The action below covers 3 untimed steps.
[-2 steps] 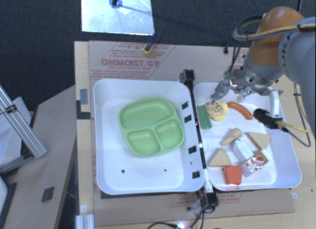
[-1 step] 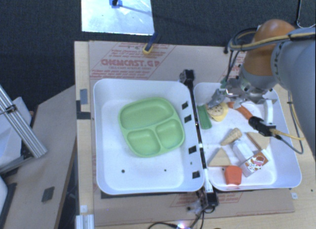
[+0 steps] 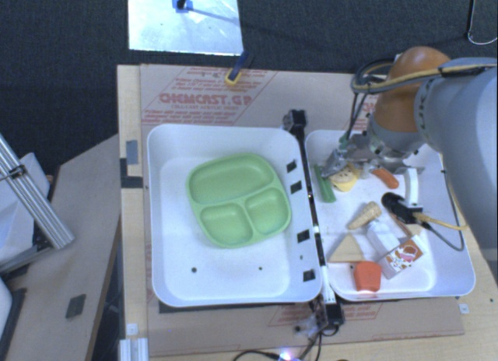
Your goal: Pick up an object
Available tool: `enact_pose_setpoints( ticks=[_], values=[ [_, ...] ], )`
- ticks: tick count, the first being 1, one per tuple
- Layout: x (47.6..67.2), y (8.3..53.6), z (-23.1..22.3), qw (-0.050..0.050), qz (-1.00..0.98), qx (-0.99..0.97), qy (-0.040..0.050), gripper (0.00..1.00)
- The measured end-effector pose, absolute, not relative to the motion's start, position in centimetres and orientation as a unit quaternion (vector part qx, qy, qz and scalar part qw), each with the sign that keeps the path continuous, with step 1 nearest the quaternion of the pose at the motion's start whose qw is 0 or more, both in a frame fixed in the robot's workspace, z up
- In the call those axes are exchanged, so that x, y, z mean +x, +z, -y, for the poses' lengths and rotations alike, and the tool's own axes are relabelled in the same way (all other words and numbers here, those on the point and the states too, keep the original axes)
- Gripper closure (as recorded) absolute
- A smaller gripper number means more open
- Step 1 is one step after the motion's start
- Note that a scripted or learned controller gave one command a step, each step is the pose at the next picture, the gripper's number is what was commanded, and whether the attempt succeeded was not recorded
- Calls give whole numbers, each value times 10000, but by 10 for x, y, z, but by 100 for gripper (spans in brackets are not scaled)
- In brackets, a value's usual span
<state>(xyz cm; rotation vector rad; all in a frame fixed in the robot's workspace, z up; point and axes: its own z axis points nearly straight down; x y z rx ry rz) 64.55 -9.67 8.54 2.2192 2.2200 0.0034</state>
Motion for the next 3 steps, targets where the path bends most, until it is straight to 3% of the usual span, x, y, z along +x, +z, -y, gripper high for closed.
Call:
enact_pose_setpoints(
  ticks=[1,2,3],
  values=[
    [646,97,97,21,-7070,7072,20,100],
    [657,145,96,28,-7086,7056,23,100],
    [651,195,103,27,-7076,7066,20,100]
  ],
)
